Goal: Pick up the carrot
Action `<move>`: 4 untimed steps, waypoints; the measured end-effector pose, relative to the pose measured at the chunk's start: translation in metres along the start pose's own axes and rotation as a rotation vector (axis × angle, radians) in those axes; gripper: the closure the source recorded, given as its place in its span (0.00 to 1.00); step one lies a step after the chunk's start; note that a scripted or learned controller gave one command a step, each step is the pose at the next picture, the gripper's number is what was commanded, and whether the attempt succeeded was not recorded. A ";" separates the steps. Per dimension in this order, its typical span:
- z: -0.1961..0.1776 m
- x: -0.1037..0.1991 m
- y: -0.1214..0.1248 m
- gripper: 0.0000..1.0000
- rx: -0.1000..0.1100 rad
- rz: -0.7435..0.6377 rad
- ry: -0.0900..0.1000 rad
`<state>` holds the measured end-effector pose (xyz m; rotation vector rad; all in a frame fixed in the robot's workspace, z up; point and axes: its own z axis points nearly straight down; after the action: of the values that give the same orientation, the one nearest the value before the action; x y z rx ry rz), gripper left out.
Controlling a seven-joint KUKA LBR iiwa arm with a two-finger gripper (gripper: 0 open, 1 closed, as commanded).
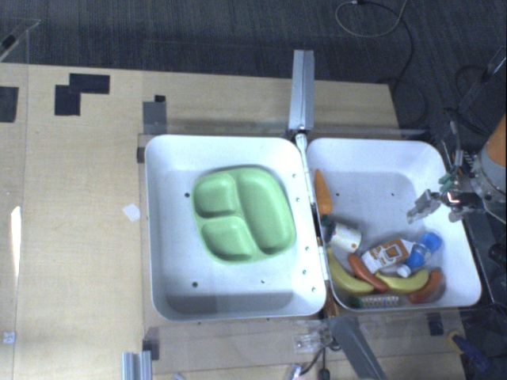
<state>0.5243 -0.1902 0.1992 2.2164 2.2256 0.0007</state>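
Wooden bench (79,212) on dark carpet (198,14), carrot (322,192) in right bin (372,161), tool (432,203) open, holding nothing

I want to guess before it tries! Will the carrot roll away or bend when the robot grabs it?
The carrot looks smooth and rounded, so it could roll or slip if pinched off-centre. It looks like a stiff toy, so it probably won't bend. It lies right against the right bin's left wall, which may leave little room. The gripper hangs well to its right.
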 end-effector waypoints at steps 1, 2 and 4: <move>0.097 0.084 0.030 0.00 0.001 -0.050 0.001; 0.111 0.073 0.066 0.00 -0.009 0.155 0.001; 0.110 0.007 0.066 1.00 -0.011 0.096 -0.005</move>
<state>0.5907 -0.1834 0.0890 2.3124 2.1089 0.0081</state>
